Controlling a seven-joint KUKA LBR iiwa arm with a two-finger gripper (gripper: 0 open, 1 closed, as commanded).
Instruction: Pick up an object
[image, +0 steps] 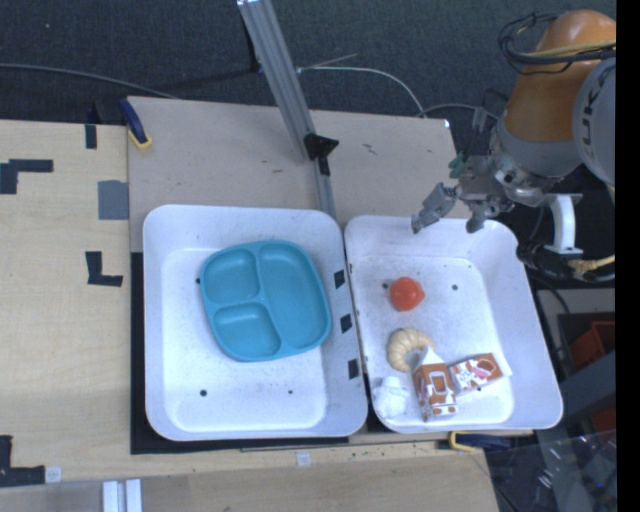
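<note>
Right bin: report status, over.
Claw open, over right bin's far edge, holding nothing. Tomato, croissant, carton untouched. Nothing in the way.

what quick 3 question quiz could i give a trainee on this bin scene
1. True or false: the blue divided tray lies in the right bin.
2. Which thing lies nearest the gripper? A) the croissant B) the orange-red ball C) the printed carton
3. Fill in: the gripper hangs over the right bin's ____ rim, with nothing between its fingers.

Key:
1. False; it lies in the left bin.
2. B.
3. Far (top in the view).
</note>
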